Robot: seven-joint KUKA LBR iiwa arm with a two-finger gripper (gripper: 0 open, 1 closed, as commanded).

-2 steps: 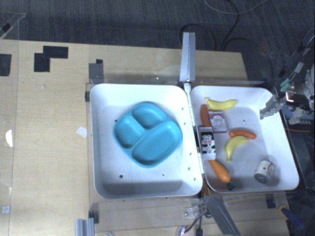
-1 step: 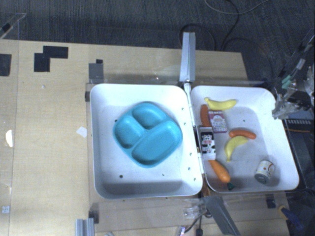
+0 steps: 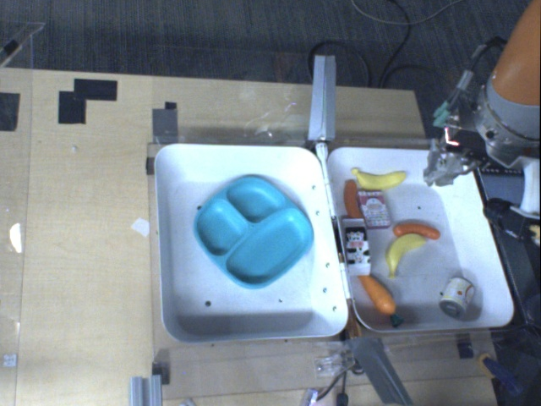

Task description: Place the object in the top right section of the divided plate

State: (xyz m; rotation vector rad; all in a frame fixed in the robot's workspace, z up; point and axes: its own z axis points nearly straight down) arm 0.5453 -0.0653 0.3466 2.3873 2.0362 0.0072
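The claw (image 3: 441,169) hangs over the upper right part of the right bin (image 3: 499,311), near its far rim. Whether it is spread or pressed together cannot be told, and nothing is visibly held in it.

Contents of the right bin:
- A yellow banana (image 3: 379,178) lies just left of the claw, near the far rim.
- A red sausage (image 3: 350,198) lies along the left wall, beside a small maroon packet (image 3: 374,209).
- An orange sausage (image 3: 417,230) and a second banana (image 3: 403,252) lie mid-bin, touching or nearly so, below the claw.
- A black-and-white box (image 3: 356,245) rests against the left wall.
- A carrot (image 3: 377,294) lies near the front left corner.
- A small grey cylinder (image 3: 456,297) lies near the front right.

The blue divided plate (image 3: 254,230) sits centred in the left bin (image 3: 182,303), well apart from the claw, with bare bin floor on all sides. All three sections hold nothing. A metal post (image 3: 322,100) stands at the far end of the wall between the bins, on the wooden surface (image 3: 76,252).
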